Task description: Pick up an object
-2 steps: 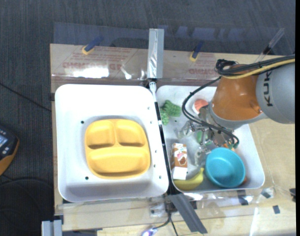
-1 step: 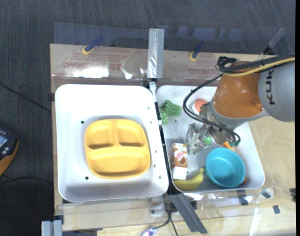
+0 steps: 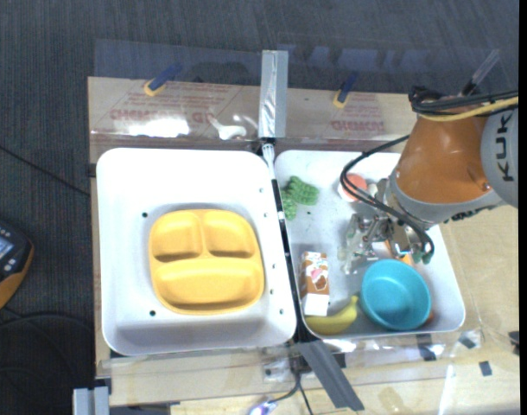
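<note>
At the right edge of the frame, the arm [image 3: 497,158] bears the black letters "KU", cut off by the frame. Red print on the cardboard [image 3: 160,111] behind the bins is too blurred to read.

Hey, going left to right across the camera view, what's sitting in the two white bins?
Yellow divided tray in the left bin → green broccoli-like piece → small brown-and-white carton → yellow banana → end effector → blue bowl, these in the right bin.
</note>
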